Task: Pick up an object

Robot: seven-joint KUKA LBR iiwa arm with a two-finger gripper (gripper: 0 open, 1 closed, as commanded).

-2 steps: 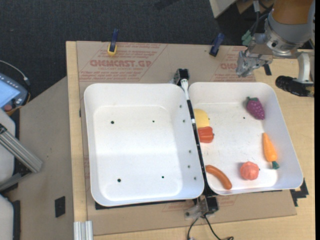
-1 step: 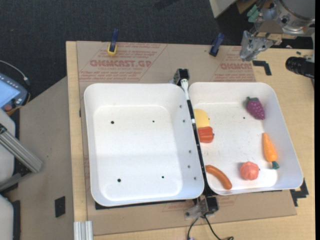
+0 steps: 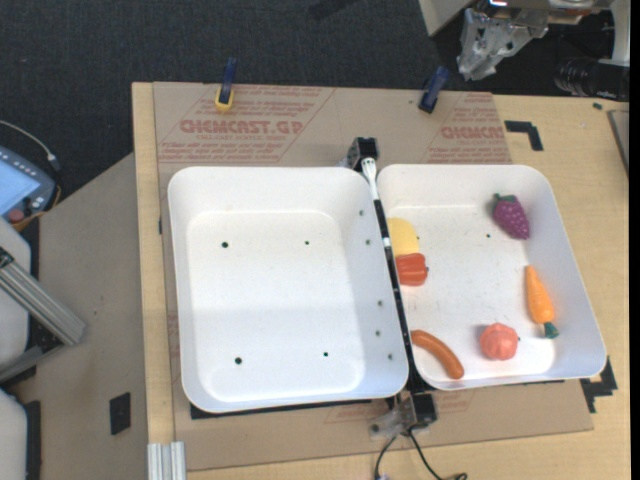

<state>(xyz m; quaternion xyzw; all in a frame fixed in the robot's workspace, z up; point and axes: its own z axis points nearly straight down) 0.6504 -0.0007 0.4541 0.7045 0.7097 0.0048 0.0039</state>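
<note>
Bright, even light falls from above. The left bin (image 3: pixel 270 288) glares near white, with a soft shadow band across its lower floor. The right bin (image 3: pixel 470 223) is lit evenly, and the toys in it cast only faint shadows. The dark floor beyond the counter (image 3: pixel 150 168) stays dim. Focus is fair; fine detail is soft and grainy.

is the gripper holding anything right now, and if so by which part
Nothing is held. The gripper hangs above the bench beyond the right bin, nothing between its fingers.
</note>
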